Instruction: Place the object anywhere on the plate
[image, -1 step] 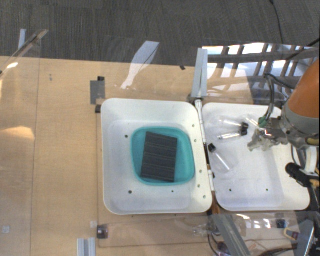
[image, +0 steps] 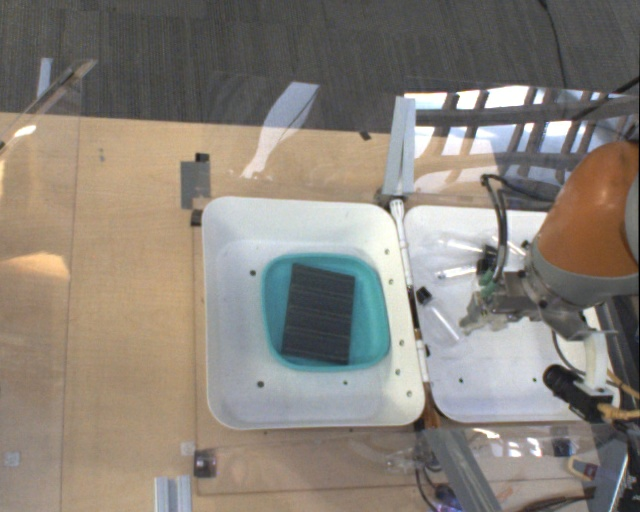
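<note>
Dark ridged block (image: 319, 313) flat on teal plate (image: 374, 330); gripper (image: 478, 312) over right bin (image: 500, 390)

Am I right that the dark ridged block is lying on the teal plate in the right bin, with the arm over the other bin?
Not quite: the camera view shows the dark ridged block on the teal plate in the left bin. The arm is over the other, right bin.

Robotics lab: wooden bench (image: 100, 330), two white bins (image: 230, 390), cabled arm (image: 600, 215).
</note>
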